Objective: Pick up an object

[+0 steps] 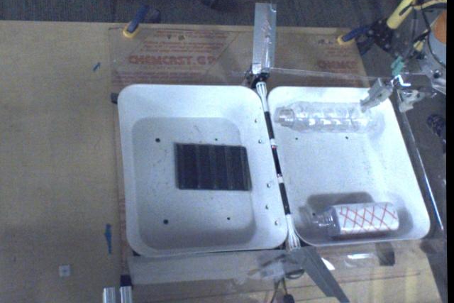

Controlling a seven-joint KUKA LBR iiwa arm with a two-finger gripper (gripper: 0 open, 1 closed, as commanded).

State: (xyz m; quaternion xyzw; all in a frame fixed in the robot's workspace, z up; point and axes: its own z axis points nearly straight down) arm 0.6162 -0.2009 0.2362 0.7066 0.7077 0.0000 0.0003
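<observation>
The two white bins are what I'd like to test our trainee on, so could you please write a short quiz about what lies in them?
1. True or false: the dark ribbed panel lies in the right bin.
2. Which bin holds the clear plastic bottle? A) left bin B) right bin
3. Fill in: the bottle with the red crisscross label lies along the right bin's ____ edge in the camera view.

Key: 1 false, it lies in the left bin; 2 B, with the gripper above the bottle's right end; 3 lower.
</observation>
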